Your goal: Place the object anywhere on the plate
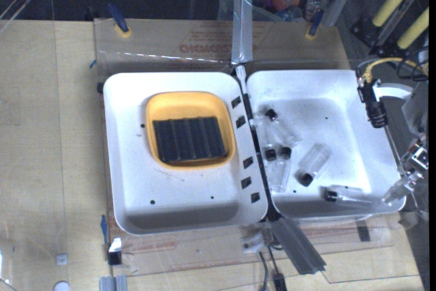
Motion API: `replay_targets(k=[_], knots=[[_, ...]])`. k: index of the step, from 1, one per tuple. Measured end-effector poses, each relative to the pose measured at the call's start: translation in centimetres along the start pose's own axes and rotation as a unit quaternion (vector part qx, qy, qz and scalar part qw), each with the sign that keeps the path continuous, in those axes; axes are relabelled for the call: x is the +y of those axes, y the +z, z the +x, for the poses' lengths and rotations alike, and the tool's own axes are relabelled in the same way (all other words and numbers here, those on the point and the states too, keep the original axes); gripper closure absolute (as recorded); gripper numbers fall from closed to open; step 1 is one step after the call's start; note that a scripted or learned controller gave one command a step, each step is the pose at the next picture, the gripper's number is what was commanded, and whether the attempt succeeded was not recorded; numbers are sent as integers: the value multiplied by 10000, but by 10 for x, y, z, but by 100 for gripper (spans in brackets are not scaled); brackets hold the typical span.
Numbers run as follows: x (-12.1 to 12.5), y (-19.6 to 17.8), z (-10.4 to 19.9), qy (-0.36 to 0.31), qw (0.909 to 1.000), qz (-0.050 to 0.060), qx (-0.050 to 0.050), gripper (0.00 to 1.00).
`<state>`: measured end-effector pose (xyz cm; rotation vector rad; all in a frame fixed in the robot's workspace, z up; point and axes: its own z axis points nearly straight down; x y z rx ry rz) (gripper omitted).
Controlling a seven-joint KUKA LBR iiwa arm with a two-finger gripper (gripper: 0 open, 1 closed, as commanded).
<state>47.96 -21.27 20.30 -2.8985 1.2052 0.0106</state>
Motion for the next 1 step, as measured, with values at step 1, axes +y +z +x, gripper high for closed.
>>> replay_targets(k=[1], knots=[[-4,-7,5,-552,9985,15,20,0]])
